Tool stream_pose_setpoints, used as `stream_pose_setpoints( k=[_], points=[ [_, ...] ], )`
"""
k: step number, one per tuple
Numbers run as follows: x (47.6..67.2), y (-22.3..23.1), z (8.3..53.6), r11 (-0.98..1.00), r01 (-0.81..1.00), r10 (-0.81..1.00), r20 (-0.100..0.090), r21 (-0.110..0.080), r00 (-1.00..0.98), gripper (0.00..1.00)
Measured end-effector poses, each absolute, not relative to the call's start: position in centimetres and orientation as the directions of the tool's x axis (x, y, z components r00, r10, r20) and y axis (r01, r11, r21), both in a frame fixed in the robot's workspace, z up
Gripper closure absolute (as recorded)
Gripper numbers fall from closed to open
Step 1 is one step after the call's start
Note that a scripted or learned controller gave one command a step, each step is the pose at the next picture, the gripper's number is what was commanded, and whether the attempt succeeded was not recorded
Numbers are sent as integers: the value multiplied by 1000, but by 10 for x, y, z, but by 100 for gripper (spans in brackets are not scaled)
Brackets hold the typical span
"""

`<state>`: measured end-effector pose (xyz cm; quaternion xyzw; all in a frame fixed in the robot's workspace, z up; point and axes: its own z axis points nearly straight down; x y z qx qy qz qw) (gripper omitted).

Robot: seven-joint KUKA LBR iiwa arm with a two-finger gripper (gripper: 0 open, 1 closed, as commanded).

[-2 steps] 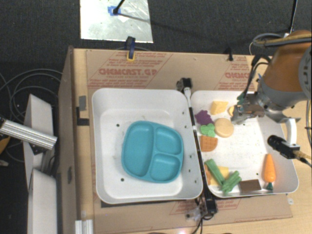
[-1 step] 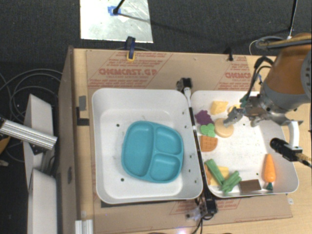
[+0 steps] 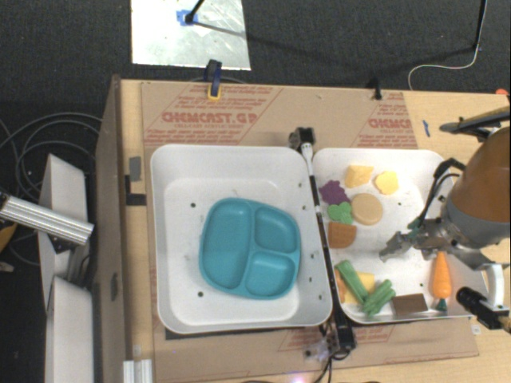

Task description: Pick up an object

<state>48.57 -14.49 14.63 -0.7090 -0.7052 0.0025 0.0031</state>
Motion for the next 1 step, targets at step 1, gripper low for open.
stream_pose_setpoints(
  k=[1],
  points=[
    [492, -142, 160, 3, 1000, 1000, -1, 4, -3, 100]
  ],
)
